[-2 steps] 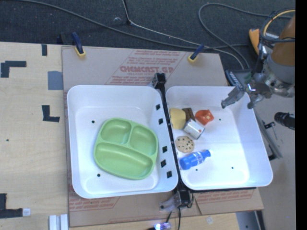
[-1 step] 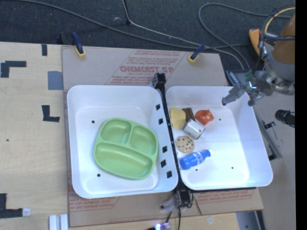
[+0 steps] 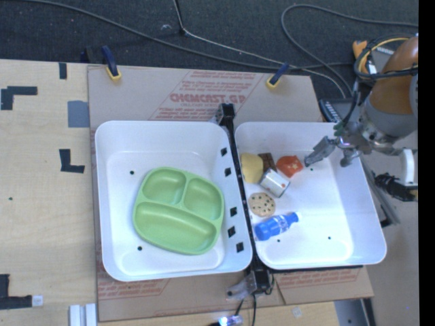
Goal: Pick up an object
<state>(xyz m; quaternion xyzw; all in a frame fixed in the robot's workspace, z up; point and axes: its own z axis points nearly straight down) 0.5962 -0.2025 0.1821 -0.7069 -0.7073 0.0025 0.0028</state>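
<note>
The right bin (image 3: 353,243) holds a yellow lump (image 3: 251,167), a brown piece (image 3: 266,161), a red-orange toy (image 3: 290,165), a small white and grey box (image 3: 274,182), a round cookie (image 3: 261,204) and a blue bottle (image 3: 275,225). My gripper (image 3: 332,152) hangs over the bin's upper right part, right of the red-orange toy and apart from it. Its two grey fingers are spread, with nothing between them. The left bin (image 3: 112,155) carries a green divided plate (image 3: 179,210).
A black divider with clips (image 3: 233,182) separates the two bins. Both bins rest on a cardboard sheet (image 3: 204,90) held by clamps at the back. Cables lie on the dark floor behind. The right bin's lower right floor is bare white.
</note>
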